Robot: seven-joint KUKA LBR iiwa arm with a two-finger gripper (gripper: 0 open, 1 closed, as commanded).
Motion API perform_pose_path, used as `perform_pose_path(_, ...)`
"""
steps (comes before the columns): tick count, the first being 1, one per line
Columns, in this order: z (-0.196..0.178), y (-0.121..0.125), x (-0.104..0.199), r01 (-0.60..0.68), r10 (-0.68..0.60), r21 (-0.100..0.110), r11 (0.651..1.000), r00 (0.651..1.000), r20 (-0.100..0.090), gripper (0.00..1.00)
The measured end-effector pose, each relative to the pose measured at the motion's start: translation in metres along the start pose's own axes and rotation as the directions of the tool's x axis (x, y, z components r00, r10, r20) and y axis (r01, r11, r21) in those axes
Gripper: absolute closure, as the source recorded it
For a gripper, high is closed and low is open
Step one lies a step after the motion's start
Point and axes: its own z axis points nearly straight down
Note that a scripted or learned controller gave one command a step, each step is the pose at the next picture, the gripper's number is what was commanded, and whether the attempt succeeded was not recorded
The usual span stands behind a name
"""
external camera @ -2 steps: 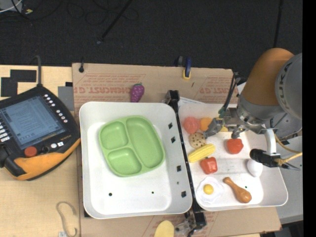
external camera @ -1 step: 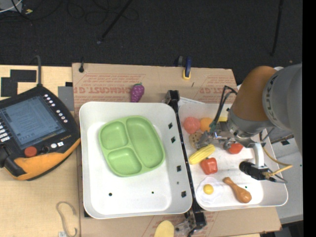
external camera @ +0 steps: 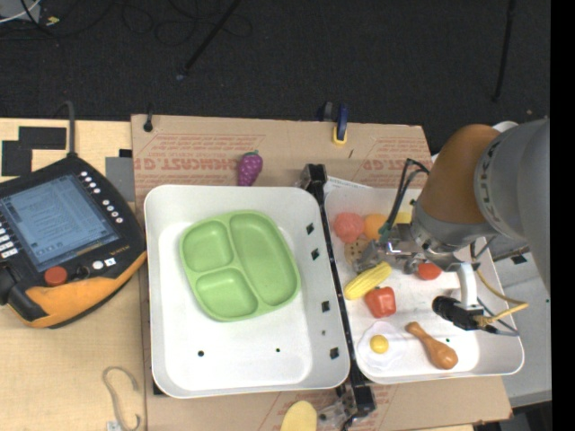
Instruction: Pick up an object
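Choosing one toy cleanly in the crowded right bin

Nearest to the camera in the right bin lie a fried egg and a drumstick, apart from each other with bare floor around them. Just behind them a red pepper sits close against the nearer end of a corn cob, which lies slanted near the bin's left wall. The gripper is low over the middle of this bin, just beyond the farther end of the corn cob. Whether it is released or clenched I cannot tell, because the wrist covers its tip, and I see no toy held in it. A small red piece lies just beside it on the arm's side. Farther back, a pink tomato and an orange fruit lie side by side near the far wall.

In my judgement the corn cob is the closest candidate, and the pick is not yet made. To do it well, the gripper should close across the narrow width of the cob, not along its length. It should be centred on the cob's middle, away from the pepper, so that this neighbour is not pushed or caught. It should go straight down, close firmly because the round cob may roll, and then lift straight up.
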Motion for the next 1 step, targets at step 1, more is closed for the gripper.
perform_pose_path(1, -0.0100, -0.0007, -0.0023, -0.007, 0.007, 0.002, 1.000, 1.000, -0.001, 1.00)
